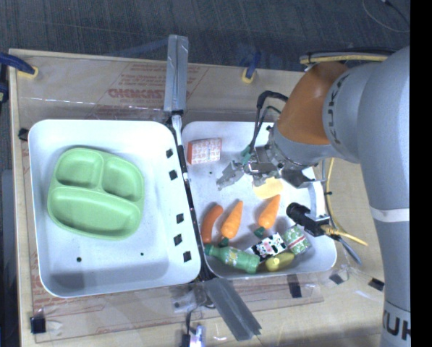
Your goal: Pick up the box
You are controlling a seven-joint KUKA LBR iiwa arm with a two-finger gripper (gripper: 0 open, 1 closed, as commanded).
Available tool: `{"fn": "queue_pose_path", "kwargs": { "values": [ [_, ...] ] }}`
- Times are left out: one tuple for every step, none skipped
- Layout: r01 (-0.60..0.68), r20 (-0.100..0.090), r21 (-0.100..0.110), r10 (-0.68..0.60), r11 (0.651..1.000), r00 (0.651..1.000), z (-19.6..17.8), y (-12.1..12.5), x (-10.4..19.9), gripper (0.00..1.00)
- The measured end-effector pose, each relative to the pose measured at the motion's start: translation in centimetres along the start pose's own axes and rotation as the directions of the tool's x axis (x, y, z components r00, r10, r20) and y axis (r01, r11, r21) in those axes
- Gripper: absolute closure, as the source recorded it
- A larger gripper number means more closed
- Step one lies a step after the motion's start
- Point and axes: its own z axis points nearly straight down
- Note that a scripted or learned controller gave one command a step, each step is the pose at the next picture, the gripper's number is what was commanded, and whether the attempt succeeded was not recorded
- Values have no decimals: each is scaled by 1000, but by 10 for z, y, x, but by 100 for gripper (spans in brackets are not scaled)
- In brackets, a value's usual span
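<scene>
So the box (pixel 204 150) was sitting in the upper-left corner of the right-hand bin (pixel 324 260), long side running roughly left-right, tight against the wall shared with the other bin. The gripper (pixel 234 173) hung just right of the box and a touch below it, close but not touching, nothing pinched in it. Couldn't tell if the claw was spread or closed, honestly. My guess: it needed a short hop up-left to get over the box.
</scene>
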Motion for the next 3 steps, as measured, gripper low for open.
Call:
{"fn": "queue_pose_path", "kwargs": {
  "values": [
    [-9,1,3,9,1000,1000,51,53,20,0],
    [-54,0,2,54,999,999,61,90,1,0],
    [-44,-1,7,44,999,999,53,91,4,100]
  ]
}}
